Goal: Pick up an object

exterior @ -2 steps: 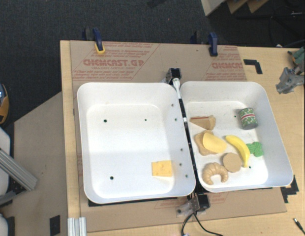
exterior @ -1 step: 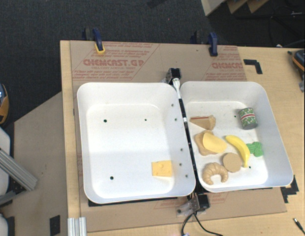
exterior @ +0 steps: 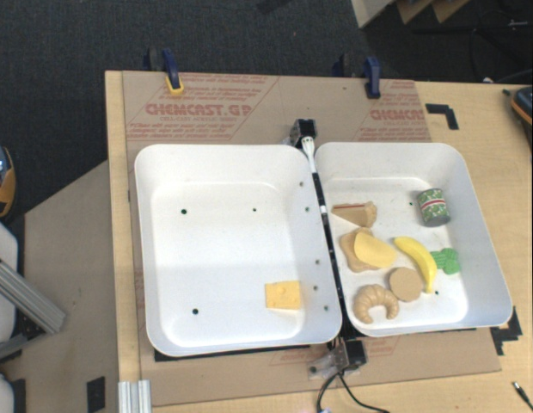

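Observation:
The right bin holds several toy foods: a banana, a croissant, a yellow cheese-like piece on a tan slab, a bread wedge, a round tan cookie, a green broccoli piece and a small green and red can. In the left bin a yellow cheese block lies near the front right corner.
Both bins rest on a brown cardboard sheet held by blue clamps at the back. A black divider strip runs between the bins. A metal rail lies at the left.

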Tool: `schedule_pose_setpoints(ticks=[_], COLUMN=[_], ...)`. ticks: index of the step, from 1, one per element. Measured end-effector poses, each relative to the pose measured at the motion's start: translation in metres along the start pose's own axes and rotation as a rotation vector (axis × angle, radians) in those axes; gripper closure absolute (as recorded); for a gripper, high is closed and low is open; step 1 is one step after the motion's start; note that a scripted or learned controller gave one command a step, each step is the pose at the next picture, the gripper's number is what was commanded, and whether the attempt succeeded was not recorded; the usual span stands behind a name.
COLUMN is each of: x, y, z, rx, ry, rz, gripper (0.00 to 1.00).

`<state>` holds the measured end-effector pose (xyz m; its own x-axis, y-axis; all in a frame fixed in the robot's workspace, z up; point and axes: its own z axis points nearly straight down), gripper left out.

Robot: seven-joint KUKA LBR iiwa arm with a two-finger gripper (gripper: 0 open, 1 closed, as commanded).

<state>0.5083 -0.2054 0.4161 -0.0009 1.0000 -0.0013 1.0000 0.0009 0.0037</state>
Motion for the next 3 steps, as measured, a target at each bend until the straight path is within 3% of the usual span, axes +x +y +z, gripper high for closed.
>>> schedule_pose_setpoints(ticks=[1, 3], x=[0.022, 0.069], y=[-0.029, -0.028], z=[-0.023, -0.074], rx=[0.000, -0.003], ry=[-0.001, -0.001], rz=[-0.001, -0.001], gripper=[1.00, 1.00])
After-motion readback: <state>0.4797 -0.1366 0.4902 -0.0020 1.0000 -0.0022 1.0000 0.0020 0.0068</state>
